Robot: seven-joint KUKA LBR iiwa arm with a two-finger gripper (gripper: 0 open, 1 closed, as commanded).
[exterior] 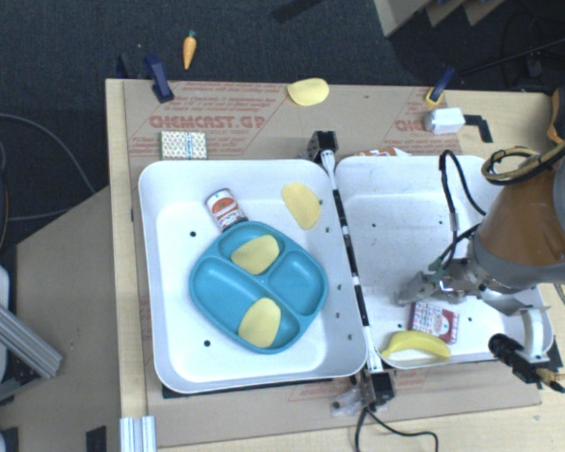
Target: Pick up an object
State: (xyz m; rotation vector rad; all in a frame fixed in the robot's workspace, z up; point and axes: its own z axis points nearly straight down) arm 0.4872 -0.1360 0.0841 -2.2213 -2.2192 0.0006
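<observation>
My end effector (422,290) low in right bin (395,215), near its front edge; grip state can't tell. Red-white packet (434,321) just beside, banana (417,346) crowding it. Risk: packet lies flat, could slip, or I nudge banana.

Open floor in right bin's (395,172) upper half; banana (416,346) & red packet (433,320) at bottom edge.

- The bench (264,111) is covered by a brown board with red print.
- Two white bins are set on it, the left bin (160,281) beside the right bin (395,186).
- A yellow piece (308,91) is seen at the far edge.
- A small patterned packet (184,144) lies far left.
</observation>
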